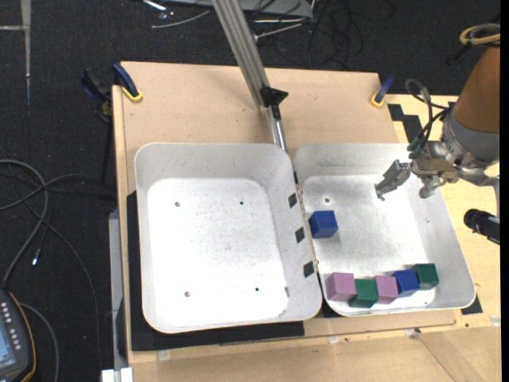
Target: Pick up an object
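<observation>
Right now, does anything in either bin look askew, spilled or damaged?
Nothing looks damaged or spilled. One small blue cube sits apart near the right white bin's left wall, while five pink, green and blue cubes crowd its near edge.

Both bins point(215, 161) are white with fine dark speckles, on a tan counter point(199, 102). Cubes — one blue point(324, 224) apart; a row point(382, 286) of pink, green, pink, blue, green.

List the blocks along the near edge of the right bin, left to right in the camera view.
pink block → green block → second pink block → blue block → dark green block. They sit close together in a row against the bin's near wall.
</observation>
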